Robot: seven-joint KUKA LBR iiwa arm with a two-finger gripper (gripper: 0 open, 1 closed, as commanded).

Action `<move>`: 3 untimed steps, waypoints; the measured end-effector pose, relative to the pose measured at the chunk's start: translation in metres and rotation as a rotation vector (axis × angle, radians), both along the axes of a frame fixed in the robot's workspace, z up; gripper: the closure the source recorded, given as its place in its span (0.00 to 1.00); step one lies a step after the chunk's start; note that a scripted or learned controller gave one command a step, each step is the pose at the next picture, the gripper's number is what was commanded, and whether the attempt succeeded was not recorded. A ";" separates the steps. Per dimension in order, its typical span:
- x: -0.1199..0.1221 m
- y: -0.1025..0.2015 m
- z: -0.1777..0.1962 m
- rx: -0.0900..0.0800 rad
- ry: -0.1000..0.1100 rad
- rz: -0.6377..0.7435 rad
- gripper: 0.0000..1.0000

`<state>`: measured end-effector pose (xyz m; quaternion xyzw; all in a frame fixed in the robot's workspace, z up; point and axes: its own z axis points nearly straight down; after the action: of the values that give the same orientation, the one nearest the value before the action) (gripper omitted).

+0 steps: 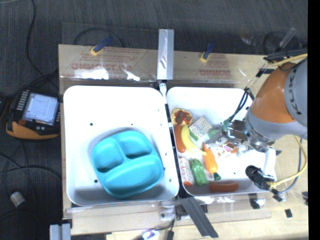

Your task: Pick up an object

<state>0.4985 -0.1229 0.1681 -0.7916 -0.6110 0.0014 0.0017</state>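
The right bin (227, 95) holds a pile of toy food along its left side. There is a yellow banana (186, 138), a round brown pizza piece (181, 116), a white and green patterned box (200, 126), an orange carrot (211, 162), a green cucumber (198, 173) and a brown sausage (223, 186). My gripper (228, 133) is low in this bin, just right of the patterned box and above the carrot. A small white and red item (225, 149) lies right under it. I see nothing clearly held.
A blue divided plate (127, 162) fills much of the left bin (85, 104). A red and white packet (184, 170) lies against the wall between the bins. Bare white floor shows at the right bin's top right.
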 end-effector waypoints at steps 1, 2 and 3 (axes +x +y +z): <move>0.000 0.008 -0.078 -0.004 -0.011 0.233 0.00; 0.001 0.009 -0.069 -0.002 -0.013 0.234 1.00; -0.006 0.038 0.110 -0.004 -0.003 0.155 1.00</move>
<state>0.4926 -0.0853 0.2781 -0.7418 -0.6706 0.0019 -0.0009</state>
